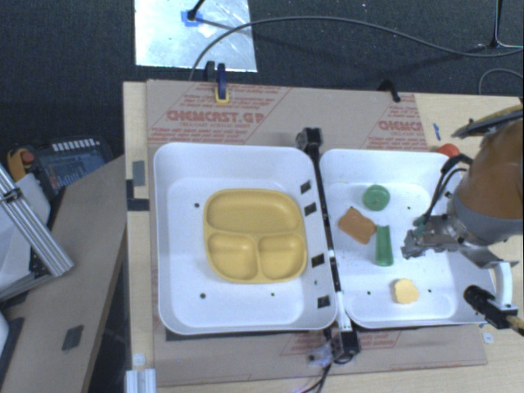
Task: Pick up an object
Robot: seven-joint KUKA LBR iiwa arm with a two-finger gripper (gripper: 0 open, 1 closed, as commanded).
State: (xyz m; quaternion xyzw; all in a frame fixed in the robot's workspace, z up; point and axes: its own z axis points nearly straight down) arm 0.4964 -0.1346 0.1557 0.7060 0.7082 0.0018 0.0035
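A robotics lab or research test cell, seen from above. A bench (pixel 135 219) is covered with brown protective sheeting printed "CHEMCAST GP" (pixel 214 115), and two shallow white bins (pixel 176 244) sit side by side on it, joined by black clips. A grey industrial robot arm with an orange band (pixel 491 178) reaches in from the right. Loose black cables (pixel 360 29) trail across dark carpet (pixel 65 56), where a shiny metal plate (pixel 192 19) lies. At the left are an aluminium extrusion bar (pixel 29 219) and a handheld control pendant (pixel 61 166).
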